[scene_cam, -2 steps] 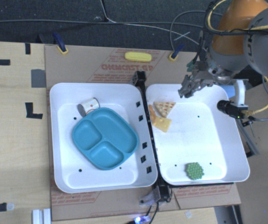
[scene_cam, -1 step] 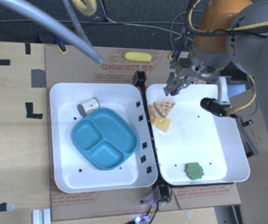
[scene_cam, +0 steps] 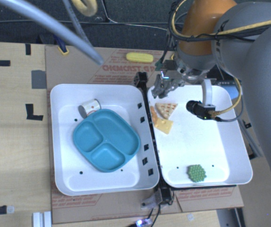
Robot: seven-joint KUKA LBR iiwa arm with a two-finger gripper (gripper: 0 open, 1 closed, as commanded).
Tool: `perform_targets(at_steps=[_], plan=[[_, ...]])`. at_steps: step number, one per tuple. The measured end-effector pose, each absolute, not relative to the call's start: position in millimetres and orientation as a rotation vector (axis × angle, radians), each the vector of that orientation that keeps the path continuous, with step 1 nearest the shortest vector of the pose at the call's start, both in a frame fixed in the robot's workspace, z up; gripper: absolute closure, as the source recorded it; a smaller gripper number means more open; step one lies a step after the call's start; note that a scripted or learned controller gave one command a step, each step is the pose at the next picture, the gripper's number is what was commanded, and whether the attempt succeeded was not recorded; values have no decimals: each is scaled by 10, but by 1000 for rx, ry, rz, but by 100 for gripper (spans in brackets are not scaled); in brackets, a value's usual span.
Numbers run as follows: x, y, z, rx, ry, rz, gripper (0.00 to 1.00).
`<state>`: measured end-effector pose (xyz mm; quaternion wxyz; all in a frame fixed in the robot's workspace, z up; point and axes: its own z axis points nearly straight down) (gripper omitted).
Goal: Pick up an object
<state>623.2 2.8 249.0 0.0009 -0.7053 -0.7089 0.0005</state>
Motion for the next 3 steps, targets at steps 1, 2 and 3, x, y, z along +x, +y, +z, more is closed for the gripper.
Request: perform_targets(at_steps=[1,2,3], plan=[[6350,554,2353,-2214,-2226,2,100],[6363,997,2345,-2214,-2226,1,100],[6364,969,2347,-2218,-2224,3,0]])
